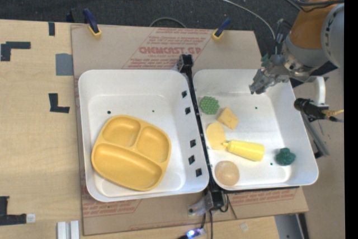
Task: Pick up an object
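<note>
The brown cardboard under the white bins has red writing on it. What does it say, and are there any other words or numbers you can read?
"CHEMCAST GP": my best reading of the large red line on the cardboard sheet, printed upside down behind the bins.
Smaller red lines around it: too blurred to read.
More red print on the cardboard's front strip: too small to read.
Nothing readable on the yellow tray or the white bins.

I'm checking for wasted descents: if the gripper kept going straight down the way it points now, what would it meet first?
Probably the bare white floor of the right bin. The gripper hangs over its upper part, apart from the green ball and yellow wedge; depth is unclear.
</note>
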Available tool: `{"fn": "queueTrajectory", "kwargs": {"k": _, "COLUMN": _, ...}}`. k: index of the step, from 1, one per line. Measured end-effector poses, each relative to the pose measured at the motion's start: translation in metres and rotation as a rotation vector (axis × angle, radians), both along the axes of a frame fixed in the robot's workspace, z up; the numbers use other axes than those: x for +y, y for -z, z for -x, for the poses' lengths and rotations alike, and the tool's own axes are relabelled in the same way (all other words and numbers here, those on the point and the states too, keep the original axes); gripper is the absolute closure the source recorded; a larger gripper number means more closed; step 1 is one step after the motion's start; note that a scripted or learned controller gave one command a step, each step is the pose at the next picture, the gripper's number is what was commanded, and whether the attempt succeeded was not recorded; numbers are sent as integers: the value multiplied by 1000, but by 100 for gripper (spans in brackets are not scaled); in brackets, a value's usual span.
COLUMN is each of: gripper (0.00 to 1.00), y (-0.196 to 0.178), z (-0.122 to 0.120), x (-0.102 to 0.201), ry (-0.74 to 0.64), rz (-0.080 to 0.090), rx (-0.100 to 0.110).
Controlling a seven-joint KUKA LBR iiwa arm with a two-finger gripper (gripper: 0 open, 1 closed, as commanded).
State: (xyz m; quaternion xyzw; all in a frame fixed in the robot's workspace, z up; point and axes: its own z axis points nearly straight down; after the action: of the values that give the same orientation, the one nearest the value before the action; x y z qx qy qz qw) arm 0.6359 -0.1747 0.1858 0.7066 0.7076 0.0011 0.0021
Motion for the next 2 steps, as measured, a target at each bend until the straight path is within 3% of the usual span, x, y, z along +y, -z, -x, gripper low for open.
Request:
{"fn": "queueTrajectory", "kwargs": {"k": 1, "gripper": 100, "y": -18, "z": -1, "x": 1, "ry": 0, "rz": -1, "rx": 3}}
{"fn": "queueTrajectory", "kwargs": {"k": 2, "gripper": 100, "y": -12, "z": 15, "x": 59, "ry": -4, "rz": -3, "rx": 7}}
